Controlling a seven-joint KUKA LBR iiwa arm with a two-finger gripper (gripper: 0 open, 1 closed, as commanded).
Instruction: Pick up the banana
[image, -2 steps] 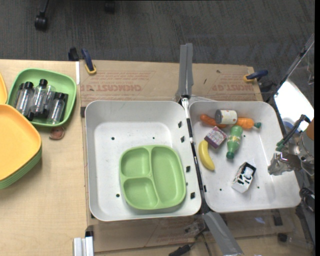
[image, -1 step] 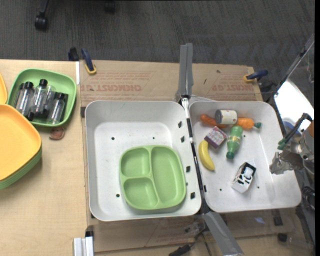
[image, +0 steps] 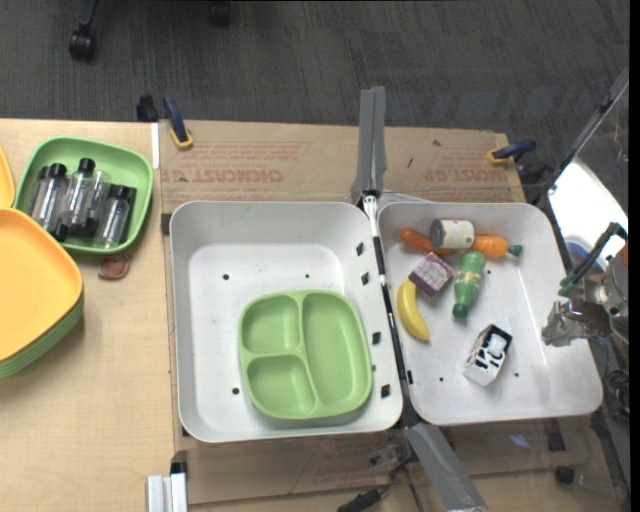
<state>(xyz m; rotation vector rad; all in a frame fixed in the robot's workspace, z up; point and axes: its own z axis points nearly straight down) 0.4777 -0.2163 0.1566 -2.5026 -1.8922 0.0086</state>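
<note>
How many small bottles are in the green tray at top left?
4, side by side in the green tray left of the bins: bottles. Others may be hidden.

Hand (image: 572, 330) at right bin's (image: 540, 395) right rim; banana (image: 411, 311) well to its left, with purple box (image: 431, 275) and green bottle (image: 467, 283) between.

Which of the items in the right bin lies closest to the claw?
The black-and-white carton, lying nearest the bin's right wall, closest to the claw. The banana, purple box and green bottle sit further left.
</note>
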